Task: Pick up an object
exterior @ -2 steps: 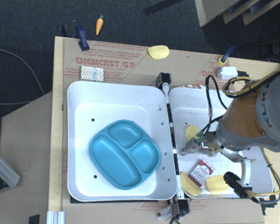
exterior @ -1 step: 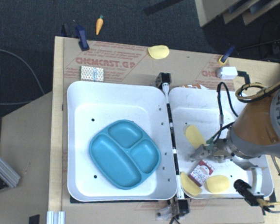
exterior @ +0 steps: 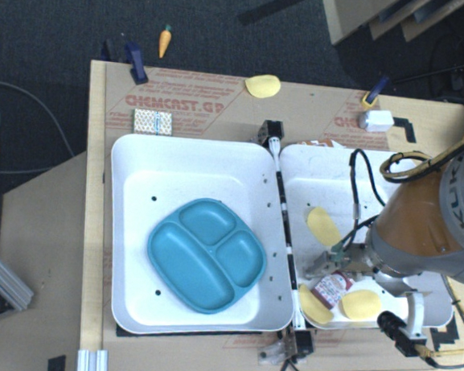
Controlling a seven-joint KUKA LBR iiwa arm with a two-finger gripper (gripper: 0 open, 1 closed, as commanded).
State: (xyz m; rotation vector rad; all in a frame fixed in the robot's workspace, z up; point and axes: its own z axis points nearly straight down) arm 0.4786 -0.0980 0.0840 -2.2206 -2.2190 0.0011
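Nearest the camera: cables and a clamp (exterior: pixel 286 351) are lying at the worktop's (exterior: pixel 183 96) 6 o'clock edge, just below the seam between the two bins.
Right bin (exterior: pixel 315 160): it is holding a yellow oval piece (exterior: pixel 323 226) near its middle, two more yellow pieces (exterior: pixel 316 307) and (exterior: pixel 360 304) along its 6 o'clock wall, and a small red-and-white packet (exterior: pixel 329 289) between and just above those two.
Arm: its grey and orange body (exterior: pixel 418 225) is leaning in from 3 o'clock and is covering much of the right bin.
Gripper (exterior: pixel 330 262): it is hanging low over the bin, just at 12 o'clock of the packet.
Fingers: I cannot tell whether they are open or closed; they are blurring into the clutter.
Left bin (exterior: pixel 129 163): a blue divided tray (exterior: pixel 205 253) is resting flat in it, well apart from the gripper.
Done: the arm is reaching down among the right bin's things.
Left: nothing is visibly sitting between the fingers, so by my judgement the grasp and the lift are both pending.
Likely target: the packet or the upper yellow piece, both lying close to the gripper.
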